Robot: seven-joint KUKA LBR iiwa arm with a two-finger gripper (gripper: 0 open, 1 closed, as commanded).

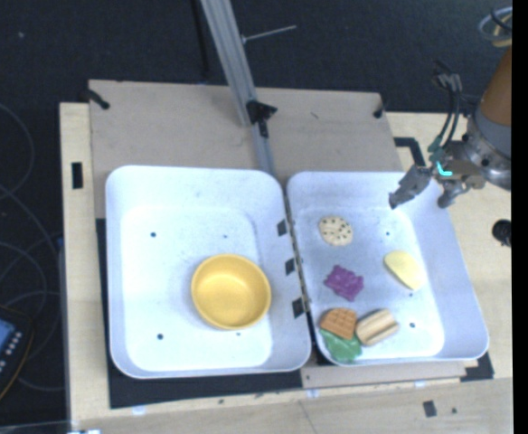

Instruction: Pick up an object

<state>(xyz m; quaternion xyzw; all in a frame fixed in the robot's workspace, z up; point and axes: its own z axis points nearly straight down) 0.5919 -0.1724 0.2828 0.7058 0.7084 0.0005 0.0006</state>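
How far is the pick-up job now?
Nothing looks picked yet. The open gripper hangs over the right bin's upper right corner, with nothing between its fingers. The cookie, purple piece and yellow wedge lie in that bin. Descending, closing and lifting remain.

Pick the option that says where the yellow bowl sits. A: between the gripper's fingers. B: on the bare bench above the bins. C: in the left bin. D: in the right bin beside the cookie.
C: the yellow bowl rests on the floor of the left bin, apart from the toy foods in the right bin.
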